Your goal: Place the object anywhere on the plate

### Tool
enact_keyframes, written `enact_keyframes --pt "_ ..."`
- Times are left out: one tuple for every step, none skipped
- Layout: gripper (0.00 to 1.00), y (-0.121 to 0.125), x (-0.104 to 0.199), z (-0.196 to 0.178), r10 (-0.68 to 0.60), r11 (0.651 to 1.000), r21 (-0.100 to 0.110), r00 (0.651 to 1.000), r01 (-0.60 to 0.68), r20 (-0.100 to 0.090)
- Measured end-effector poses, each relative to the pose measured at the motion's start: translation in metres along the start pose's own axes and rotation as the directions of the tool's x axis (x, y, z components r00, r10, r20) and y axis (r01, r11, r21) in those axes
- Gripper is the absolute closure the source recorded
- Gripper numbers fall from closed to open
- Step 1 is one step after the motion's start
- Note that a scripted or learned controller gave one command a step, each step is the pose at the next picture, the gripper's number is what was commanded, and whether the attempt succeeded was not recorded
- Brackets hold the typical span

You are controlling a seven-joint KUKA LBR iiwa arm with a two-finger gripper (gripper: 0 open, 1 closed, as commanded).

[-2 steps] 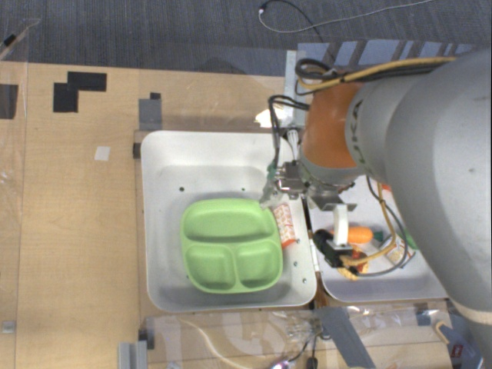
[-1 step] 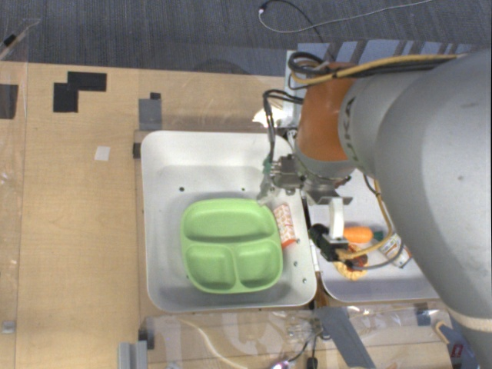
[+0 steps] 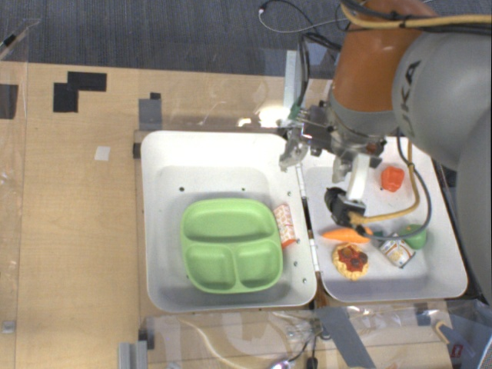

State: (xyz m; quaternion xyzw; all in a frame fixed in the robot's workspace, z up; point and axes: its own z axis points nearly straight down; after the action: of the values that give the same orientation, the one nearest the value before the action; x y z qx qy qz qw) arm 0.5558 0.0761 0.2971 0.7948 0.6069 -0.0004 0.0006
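A green plate (image 3: 231, 244) with three compartments lies in the left bin (image 3: 165, 206). Against the plate's right edge rests a small white and orange packet (image 3: 284, 224). My gripper (image 3: 291, 154) hangs over the divider between the two bins, near their far edge, above and beyond the packet. Nothing can be seen in it. The right bin (image 3: 442, 271) holds an orange carrot (image 3: 345, 236), a round pizza-like piece (image 3: 350, 260), a small can (image 3: 396, 252), a green item (image 3: 417, 239) and a red-orange pepper (image 3: 393, 178).
The grey arm with its orange band covers the far part of the right bin. The bin walls rise between the two bins. Wooden bench surface stretches to the left of the left bin.
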Motion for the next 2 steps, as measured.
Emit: enact_keyframes --pt "0.00 -0.014 0.039 0.089 -0.224 0.975 0.003 0.975 0.224 0.000" --pt "0.00 -0.070 0.079 0.199 -0.335 0.942 -0.015 0.942 0.335 -0.006"
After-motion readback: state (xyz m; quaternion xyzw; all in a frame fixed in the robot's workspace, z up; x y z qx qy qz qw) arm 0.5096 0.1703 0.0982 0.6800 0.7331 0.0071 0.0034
